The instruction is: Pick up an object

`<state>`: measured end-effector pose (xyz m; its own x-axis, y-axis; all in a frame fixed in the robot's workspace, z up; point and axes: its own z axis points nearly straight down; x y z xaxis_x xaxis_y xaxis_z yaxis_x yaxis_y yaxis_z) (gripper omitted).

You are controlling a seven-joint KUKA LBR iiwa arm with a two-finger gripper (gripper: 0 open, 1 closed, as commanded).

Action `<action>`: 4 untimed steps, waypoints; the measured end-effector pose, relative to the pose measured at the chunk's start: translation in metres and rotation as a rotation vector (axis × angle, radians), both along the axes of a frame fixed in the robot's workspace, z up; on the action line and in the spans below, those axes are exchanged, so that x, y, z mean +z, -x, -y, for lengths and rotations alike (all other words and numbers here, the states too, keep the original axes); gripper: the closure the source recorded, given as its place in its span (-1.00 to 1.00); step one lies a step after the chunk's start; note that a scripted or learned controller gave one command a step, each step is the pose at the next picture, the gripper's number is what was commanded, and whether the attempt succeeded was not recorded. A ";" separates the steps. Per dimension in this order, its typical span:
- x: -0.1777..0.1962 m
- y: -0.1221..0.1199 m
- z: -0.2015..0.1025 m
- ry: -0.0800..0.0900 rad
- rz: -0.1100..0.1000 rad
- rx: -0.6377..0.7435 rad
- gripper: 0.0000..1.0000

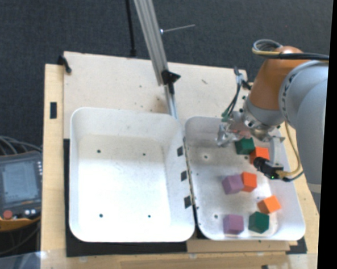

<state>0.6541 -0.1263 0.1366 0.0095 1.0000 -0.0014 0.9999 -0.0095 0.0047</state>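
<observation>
My gripper [232, 133] hangs over the far part of the right bin [208, 162], under the grey arm with its orange band. A green block [246, 146] lies right beside it on the near right, with an orange block [262, 154] touching that one. Whether the gripper touches the green block is unclear. Lower in the bin a purple block [232, 184] and an orange block [249, 181] sit side by side. Another orange block [269, 204] lies nearer the right wall. A purple block [233, 224] and a green block [259, 222] rest at the front edge.
The left bin [82, 154] stands beside the right one. A slanted aluminium post [154, 42] rises from the bench behind the bins. A handheld control pendant [13, 184] lies off the bench at the left.
</observation>
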 end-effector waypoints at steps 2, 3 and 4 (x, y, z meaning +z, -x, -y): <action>0.066 0.001 0.004 -0.001 -0.001 0.004 1.00; 0.080 0.004 -0.040 -0.003 -0.003 0.016 1.00; 0.080 0.019 -0.086 -0.002 -0.005 0.016 1.00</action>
